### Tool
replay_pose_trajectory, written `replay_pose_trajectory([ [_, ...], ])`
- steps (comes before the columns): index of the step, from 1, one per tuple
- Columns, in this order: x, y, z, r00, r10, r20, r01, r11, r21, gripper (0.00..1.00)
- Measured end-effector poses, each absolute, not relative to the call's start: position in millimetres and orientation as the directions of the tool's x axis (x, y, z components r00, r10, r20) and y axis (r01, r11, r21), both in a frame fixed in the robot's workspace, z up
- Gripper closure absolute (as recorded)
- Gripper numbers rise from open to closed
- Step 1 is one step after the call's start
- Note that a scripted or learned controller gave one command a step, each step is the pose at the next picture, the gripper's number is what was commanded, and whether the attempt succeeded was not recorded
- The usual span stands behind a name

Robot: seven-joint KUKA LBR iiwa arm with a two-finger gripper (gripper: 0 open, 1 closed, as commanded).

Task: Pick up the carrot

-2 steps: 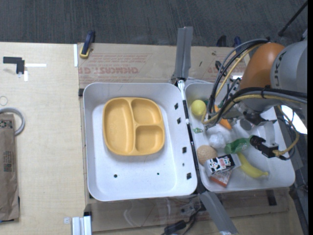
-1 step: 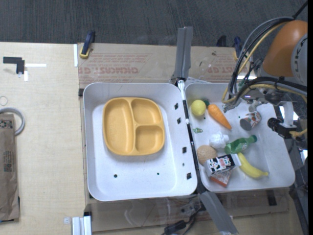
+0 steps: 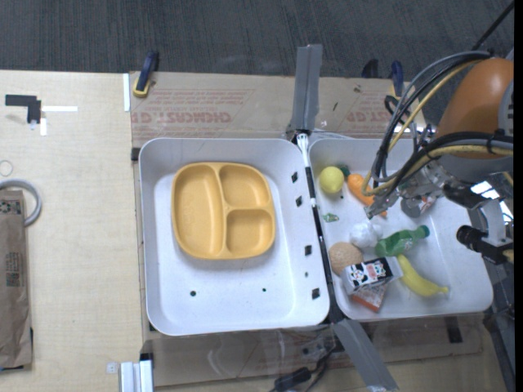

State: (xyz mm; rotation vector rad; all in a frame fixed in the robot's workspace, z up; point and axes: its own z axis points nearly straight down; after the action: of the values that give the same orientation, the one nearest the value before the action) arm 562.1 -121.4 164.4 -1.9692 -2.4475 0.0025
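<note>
Reaching in from the right of the camera view, the grey arm (image 3: pixel 478 129) with its orange band hangs over the right bin (image 3: pixel 466 296), its gripper (image 3: pixel 377 207) low among the clutter near that bin's upper left part. Whether the gripper is wide or narrow I cannot tell from this angle, and nothing can be seen gripped in it. The carrot (image 3: pixel 358 186) lies in the right bin just left of the gripper tip, beside a yellow lemon (image 3: pixel 331 179), near the bin's back-left corner. Below the gripper sit a white crumpled object (image 3: pixel 364 234), a green bottle (image 3: pixel 402 241) lying on its side, a tan round item (image 3: pixel 344 257), a small black-and-white carton (image 3: pixel 367 273) and a banana (image 3: pixel 420 279) toward the front. The left bin (image 3: pixel 163 300) holds a yellow divided plate (image 3: pixel 222 211) with three compartments, resting flat near the middle.
</note>
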Motion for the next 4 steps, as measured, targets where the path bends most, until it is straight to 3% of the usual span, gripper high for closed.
replay_pose_trajectory([
  [1,602.0,-136.3,91.9,-0.434,0.901,-0.002,0.901,0.434,0.001,0.0],
  [2,588.8,-206.5,179.9,-0.456,0.89,-0.004,0.89,0.456,0.001,0.0],
  [3,634.3,-171.7,149.6,-0.607,0.794,-0.003,0.794,0.607,0.001,0.0],
  [4,641.9,-159.6,93.0,-0.81,0.586,-0.004,0.586,0.81,0.001,0.0],
])
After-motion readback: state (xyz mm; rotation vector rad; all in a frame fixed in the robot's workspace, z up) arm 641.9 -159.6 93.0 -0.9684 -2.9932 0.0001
